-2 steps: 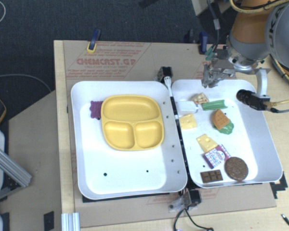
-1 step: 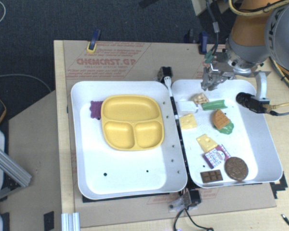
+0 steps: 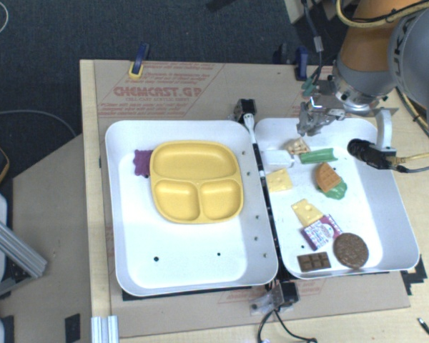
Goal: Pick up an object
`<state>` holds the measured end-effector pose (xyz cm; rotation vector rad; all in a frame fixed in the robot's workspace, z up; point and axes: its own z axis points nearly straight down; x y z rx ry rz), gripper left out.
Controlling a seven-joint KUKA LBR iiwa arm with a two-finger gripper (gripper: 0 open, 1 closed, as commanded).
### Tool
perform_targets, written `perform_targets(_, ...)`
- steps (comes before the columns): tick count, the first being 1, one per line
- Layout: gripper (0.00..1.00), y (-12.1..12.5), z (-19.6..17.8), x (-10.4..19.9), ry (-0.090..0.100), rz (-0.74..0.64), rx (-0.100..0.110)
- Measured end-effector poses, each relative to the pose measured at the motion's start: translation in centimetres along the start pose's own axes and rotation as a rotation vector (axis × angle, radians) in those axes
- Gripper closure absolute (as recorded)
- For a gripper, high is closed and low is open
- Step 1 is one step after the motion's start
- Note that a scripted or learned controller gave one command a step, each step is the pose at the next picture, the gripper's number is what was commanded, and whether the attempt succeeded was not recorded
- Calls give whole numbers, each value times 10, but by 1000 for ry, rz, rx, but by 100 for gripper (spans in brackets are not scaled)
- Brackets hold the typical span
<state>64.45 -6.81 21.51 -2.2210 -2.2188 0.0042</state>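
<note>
My gripper [image 3: 309, 125] hangs over the back of the right bin [image 3: 400, 216], just above a small pale cracker-like piece [image 3: 297, 147]. Beside that piece lies a green bar [image 3: 317, 156]. Further forward in the same bin are an orange and green toy food [image 3: 329, 180], two yellow cheese wedges [image 3: 279, 181] [image 3: 307, 211], a purple packet [image 3: 321, 231], a round brown cookie [image 3: 351, 250] and a dark chocolate square [image 3: 314, 262]. Nothing shows between the fingers.
The left bin [image 3: 121, 213] holds a yellow divided tray [image 3: 196, 180] with a purple thing [image 3: 141, 162] tucked at its left side. A black clip [image 3: 244, 110] sits at the back where the two bins meet. The arm comes in from the upper right.
</note>
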Motion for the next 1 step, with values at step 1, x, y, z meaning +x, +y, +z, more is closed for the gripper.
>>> perform_targets(1, 100, 1, -2, 11, 0, -2, -2)
